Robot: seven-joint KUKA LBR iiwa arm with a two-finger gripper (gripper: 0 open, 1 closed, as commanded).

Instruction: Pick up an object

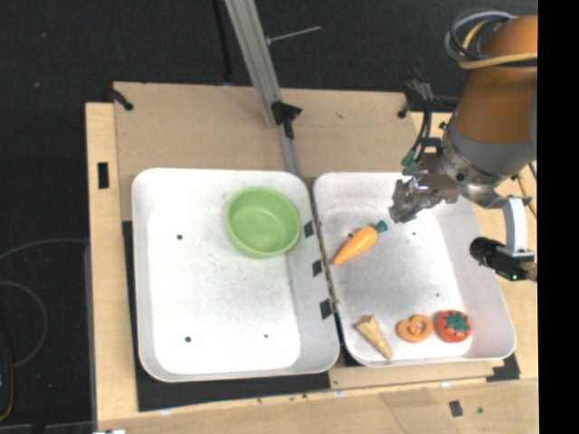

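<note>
My table (199, 120) is a tan board set on a dark floor, and it carries two shallow white bins side by side. The left bin (181, 333) holds a green bowl (263, 222), upright, near its upper right corner. The right bin (479, 319) holds four smaller things.

My arm (493, 89) comes in from the right, grey with an orange band above the wrist, and leans over the upper part of the right bin. A slanted metal rail (256, 57) crosses the table from the top and ends near the gap between the bins.

My pincer (404, 204) hangs low over the upper middle of the right bin, pointing down and to the left. It is dark and small from here, and I cannot tell how it is set. Its tip is just beside the green leafy end of the carrot (355, 243), so close that I cannot tell whether they touch.

The carrot lies tilted, orange tip toward the left wall of the right bin. Along the near edge of that bin lie a pale wedge (373, 334), an orange ring-shaped piece (415, 327) and a red tomato (453, 325), well apart from my pincer.
</note>
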